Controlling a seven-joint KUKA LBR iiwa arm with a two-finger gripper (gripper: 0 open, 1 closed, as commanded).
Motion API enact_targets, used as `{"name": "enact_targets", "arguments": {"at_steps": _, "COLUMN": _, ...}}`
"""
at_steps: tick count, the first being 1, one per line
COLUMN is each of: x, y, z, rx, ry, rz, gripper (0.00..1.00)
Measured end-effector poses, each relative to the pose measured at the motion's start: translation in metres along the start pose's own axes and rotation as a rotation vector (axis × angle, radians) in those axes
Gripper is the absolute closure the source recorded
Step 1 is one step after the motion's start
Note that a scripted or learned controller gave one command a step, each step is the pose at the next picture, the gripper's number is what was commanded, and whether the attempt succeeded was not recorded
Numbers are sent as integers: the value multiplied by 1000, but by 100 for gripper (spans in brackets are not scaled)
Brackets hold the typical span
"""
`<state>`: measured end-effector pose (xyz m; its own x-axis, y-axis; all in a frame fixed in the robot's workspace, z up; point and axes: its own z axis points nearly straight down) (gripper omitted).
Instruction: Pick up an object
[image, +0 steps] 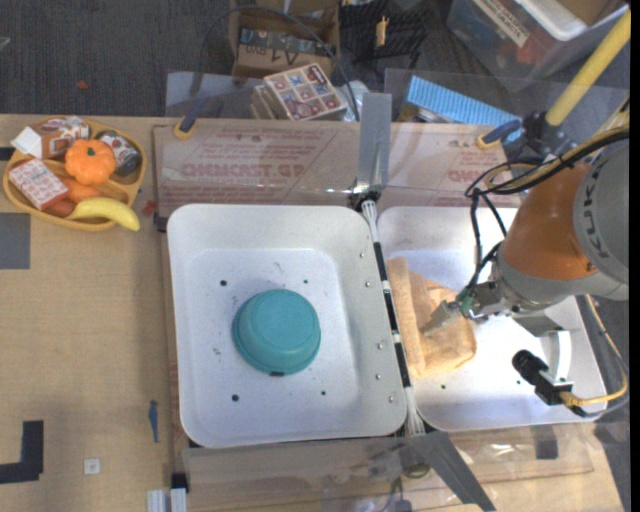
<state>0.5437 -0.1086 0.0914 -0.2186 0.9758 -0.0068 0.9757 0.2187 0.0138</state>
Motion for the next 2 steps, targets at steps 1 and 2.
{"name": "enact_targets", "arguments": {"at_steps": 1, "x": 0, "y": 1, "z": -11, "rx": -5, "ry": 1, "rz": 2, "gripper": 100}}
{"name": "enact_targets", "arguments": {"at_steps": 2, "x": 8, "y": 118, "z": -97, "rx": 12, "ry": 4, "rz": 0, "gripper": 100}}
